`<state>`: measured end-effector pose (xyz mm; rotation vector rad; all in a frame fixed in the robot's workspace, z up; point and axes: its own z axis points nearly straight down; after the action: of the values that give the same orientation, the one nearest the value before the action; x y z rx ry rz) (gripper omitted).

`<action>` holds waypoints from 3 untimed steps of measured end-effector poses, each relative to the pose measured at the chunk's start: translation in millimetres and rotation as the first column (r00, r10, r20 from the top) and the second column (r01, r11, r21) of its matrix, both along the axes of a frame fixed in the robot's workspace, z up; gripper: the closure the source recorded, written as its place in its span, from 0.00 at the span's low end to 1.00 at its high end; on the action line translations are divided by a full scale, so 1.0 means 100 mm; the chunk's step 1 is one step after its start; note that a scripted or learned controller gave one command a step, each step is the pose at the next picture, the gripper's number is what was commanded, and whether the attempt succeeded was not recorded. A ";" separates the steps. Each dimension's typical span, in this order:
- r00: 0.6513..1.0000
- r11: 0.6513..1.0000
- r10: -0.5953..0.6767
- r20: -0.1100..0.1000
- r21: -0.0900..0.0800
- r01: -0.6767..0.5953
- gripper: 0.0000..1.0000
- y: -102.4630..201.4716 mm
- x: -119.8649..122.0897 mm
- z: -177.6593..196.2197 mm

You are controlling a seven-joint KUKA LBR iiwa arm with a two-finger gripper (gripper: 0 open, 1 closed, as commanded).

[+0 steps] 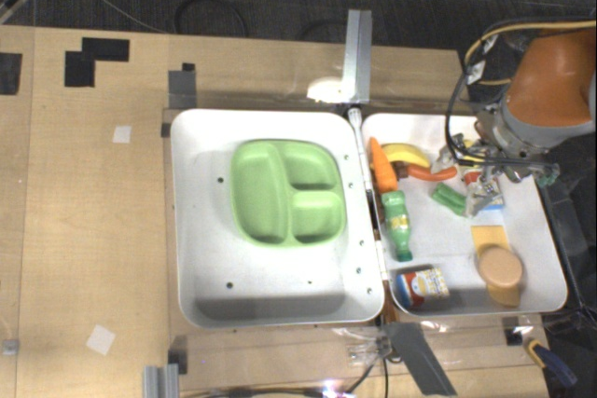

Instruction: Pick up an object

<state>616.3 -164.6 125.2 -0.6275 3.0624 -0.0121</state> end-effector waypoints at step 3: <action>0.972 0.972 -0.236 -0.002 0.008 0.236 0.00 0.26 -0.08 -0.36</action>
<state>608.3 -138.7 89.2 -0.2586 3.1163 -0.0026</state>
